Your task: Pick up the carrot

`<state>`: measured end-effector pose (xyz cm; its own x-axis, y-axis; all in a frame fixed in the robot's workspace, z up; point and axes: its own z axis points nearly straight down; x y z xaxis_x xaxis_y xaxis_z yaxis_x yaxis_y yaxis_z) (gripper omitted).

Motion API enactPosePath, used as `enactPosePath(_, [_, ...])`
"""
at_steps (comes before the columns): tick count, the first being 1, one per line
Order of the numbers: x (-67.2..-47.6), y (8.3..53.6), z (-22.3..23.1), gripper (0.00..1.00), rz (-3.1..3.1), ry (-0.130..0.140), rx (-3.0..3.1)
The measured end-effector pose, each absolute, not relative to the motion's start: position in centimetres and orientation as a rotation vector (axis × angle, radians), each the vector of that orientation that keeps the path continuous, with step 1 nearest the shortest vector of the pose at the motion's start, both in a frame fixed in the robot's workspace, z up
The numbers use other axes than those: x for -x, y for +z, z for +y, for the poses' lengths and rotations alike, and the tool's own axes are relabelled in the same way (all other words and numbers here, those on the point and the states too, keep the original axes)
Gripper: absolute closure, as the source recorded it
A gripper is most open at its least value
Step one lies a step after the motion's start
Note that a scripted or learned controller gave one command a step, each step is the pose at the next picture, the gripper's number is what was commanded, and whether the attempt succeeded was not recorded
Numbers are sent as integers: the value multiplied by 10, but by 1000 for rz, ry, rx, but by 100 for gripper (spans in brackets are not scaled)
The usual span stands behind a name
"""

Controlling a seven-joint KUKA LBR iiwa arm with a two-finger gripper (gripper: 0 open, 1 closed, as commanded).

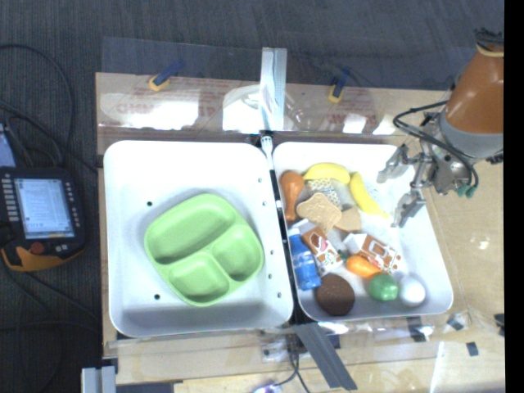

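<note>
The carrot [359,265] is a small orange piece in the right bin [430,252], low in the pile, between a red-and-white packet [380,254] and a brown ball [335,294]. My gripper [395,195] hangs over the bin's upper right part, above and to the right of the carrot and well apart from it. Its fingers [407,207] are spread open with only white bin floor between them.
The right bin also holds a banana [361,193], a lemon [326,171], a drumstick [291,188], bread slices [321,210], a blue bottle [304,267], a green ball [382,288] and a white ball [412,291]. A green divided plate [205,246] lies in the left bin [131,178].
</note>
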<state>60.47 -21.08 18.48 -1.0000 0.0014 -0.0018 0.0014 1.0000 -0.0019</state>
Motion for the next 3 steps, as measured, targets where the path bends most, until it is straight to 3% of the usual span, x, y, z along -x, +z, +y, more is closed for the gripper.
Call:
enactPosePath(1, [-552, 118, -177, 0, 3111, -14, -223])
enactPosePath(2, [-530, 101, -128, 0, 3088, -17, -208])
enactPosePath(3, [-534, 114, -127, 100, 3076, -20, -204])
